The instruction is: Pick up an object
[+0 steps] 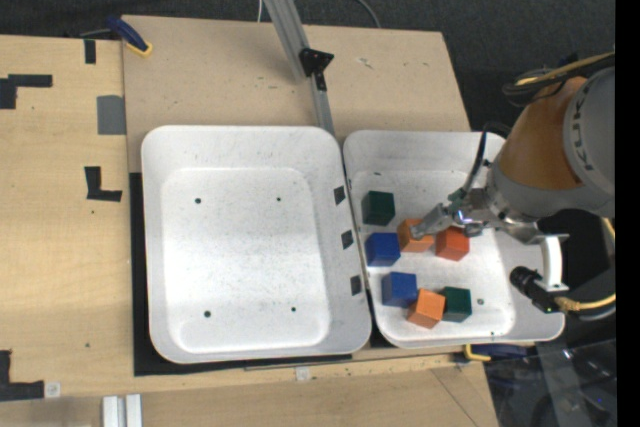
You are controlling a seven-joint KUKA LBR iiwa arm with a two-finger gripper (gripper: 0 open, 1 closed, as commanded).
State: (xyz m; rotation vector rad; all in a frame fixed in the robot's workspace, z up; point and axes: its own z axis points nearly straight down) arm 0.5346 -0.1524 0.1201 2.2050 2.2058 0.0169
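The right bin (420, 150) holds several small blocks. A dark green block (378, 207) lies at its upper left, with a blue block (382, 248) below it and a second blue block (399, 288) lower still. An orange block (428, 307) and another dark green block (457, 303) lie near the front wall. A red-orange block (453, 244) sits mid-bin. My gripper (428, 227) reaches in low from the right, its tip over a small orange block (409, 237) that it partly hides, just left of the red-orange block.
The left bin (160, 215) stands beside the right one, their walls meeting at the middle. A slanted metal pole (285, 0) crosses the bench behind the bins. My arm's orange band (535, 150) hangs over the right bin's right edge.
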